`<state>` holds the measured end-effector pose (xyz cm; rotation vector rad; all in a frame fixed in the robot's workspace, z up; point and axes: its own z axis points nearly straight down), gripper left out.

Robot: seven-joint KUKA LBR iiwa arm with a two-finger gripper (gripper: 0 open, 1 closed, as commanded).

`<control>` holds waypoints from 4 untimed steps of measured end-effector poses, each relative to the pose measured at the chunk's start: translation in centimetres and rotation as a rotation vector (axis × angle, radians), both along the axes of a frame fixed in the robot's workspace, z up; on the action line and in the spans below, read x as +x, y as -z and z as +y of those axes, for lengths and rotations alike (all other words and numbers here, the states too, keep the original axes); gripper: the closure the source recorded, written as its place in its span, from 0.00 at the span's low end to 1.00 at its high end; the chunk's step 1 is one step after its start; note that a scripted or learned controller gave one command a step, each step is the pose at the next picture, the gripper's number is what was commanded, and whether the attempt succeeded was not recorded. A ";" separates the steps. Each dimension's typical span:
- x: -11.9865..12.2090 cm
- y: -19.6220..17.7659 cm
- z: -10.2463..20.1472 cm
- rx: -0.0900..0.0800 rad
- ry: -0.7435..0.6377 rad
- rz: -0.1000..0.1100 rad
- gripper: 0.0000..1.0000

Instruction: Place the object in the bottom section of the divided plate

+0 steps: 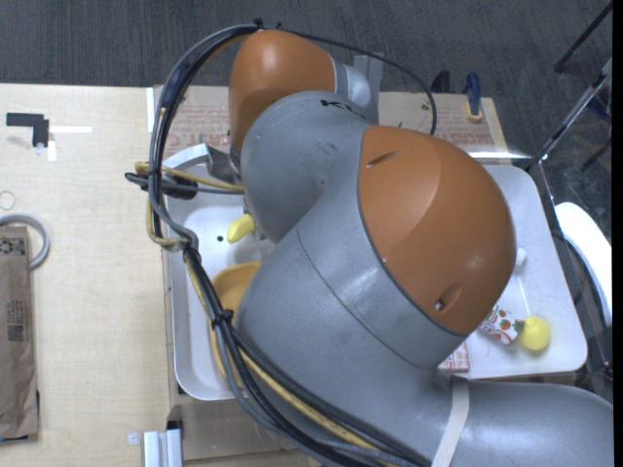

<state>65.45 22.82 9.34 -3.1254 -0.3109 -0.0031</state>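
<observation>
One arm (389, 290) filled most of the frame, grey with orange bands, reaching in from the right and covering much of the two white bins. At the far left a brown paper bag (18, 329) lay on the wooden bench (88, 163), well apart from the work. In the left bin (195, 373), left of centre, a small yellow object (240, 228) showed just beside the arm's grey casing; it looked like a toy banana, though most of it was hidden. Just below it, an edge of an orange-yellow plate (232, 288) showed, presumably the divided plate, its sections concealed. Judged from its look, the yellow object would be light, stiff plastic, somewhat slippery and not fragile, best taken across its narrow middle. The gripper itself lay under the arm's bulk, so whether the jaws stood apart or closed, or held anything, could not be told. At lower right, in the right bin (545, 212), a round yellow toy (533, 334) lay touching a red-and-white packet (498, 326).
</observation>
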 end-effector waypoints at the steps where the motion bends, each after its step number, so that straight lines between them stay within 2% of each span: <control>1: -0.6 -15.6 -8.4 -0.004 0.001 0.003 1.00; 2: -0.2 -13.8 -3.1 -0.004 -0.054 0.004 1.00; 3: -0.1 -10.1 -0.2 -0.003 0.001 0.004 1.00; 4: -0.1 -13.9 -0.2 -0.003 0.002 0.003 1.00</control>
